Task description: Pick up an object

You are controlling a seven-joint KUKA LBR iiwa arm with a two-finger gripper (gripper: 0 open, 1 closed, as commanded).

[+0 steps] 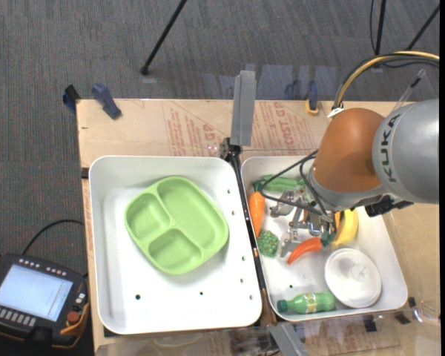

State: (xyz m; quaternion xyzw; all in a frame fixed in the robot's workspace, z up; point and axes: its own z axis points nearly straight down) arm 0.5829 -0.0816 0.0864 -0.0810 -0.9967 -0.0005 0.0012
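Metal two-finger gripper (pixel 305 232) is hovering mid right white bin (pixel 397 273), fingers spread, holding nothing. Glossy red-orange plastic chili pepper (pixel 305 249) is lying just beneath. Likely light, rigid, slippery; pinching across its thick middle looks best.

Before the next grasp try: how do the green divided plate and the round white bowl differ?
The green divided plate lies in the left white bin; the round white bowl sits in the right white bin. The plate is the larger, a rounded square with three compartments; the bowl is a single round dish. The plate lies alone; the bowl has a green bottle and toy foods close by. Both rest open side up.
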